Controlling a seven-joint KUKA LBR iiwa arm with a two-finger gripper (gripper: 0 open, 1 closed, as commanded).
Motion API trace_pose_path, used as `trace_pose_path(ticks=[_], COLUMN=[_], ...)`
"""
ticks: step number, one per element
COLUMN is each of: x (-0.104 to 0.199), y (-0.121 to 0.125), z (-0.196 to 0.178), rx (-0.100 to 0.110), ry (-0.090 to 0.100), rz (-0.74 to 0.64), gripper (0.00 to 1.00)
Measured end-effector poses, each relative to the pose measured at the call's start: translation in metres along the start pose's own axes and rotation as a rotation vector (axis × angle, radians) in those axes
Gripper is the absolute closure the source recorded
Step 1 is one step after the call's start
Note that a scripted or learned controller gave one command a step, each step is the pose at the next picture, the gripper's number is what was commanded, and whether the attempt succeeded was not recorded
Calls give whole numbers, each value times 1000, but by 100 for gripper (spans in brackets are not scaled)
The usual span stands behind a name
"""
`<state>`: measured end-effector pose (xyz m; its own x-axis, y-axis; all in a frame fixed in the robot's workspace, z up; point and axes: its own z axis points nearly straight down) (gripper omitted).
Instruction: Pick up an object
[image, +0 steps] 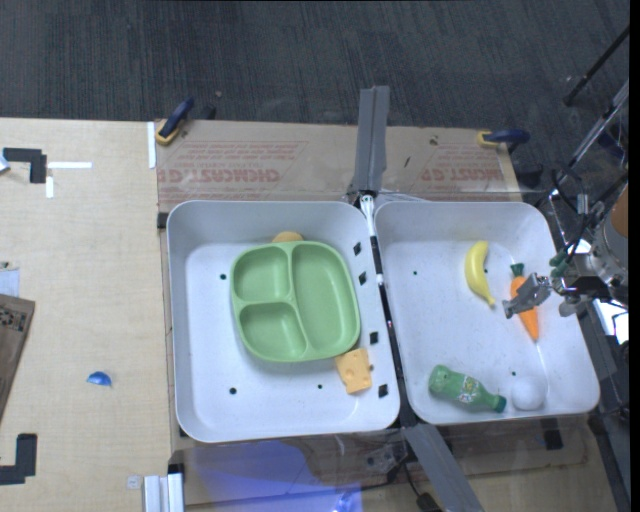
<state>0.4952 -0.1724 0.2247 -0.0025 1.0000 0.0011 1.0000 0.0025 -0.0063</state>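
In the right bin (440, 345) lie a yellow banana (479, 272), an orange carrot with a green top (524, 303), a green bottle (464, 389) and a white ball (527, 393). My gripper (530, 297) reaches in from the right edge and hangs right over the carrot, its metal fingers (537, 290) overlapping the carrot's upper part. The fingers look slightly parted around the carrot, which still rests on the bin floor. The left bin (200, 330) holds a green divided plate (295, 300), a yellow cheese-like wedge (354, 371) and a small yellow object (288, 238) peeking from behind the plate.
A grey divider bar (372, 140) stands between the bins at the back. Blue clamps (176, 118) (505, 138) hold a cardboard sheet behind the bins. The wooden bench (80, 300) spreads to the left with a small blue piece (98, 379).
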Motion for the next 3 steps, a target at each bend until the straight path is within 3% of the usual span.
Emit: trace_pose_path(ticks=[1, 2, 3], x=[0, -1, -1], y=[92, 92, 92], z=[112, 105, 105], rx=[-3, 0, 0], ry=[-1, -1, -1], rz=[96, 95, 96], gripper=[0, 100, 0])
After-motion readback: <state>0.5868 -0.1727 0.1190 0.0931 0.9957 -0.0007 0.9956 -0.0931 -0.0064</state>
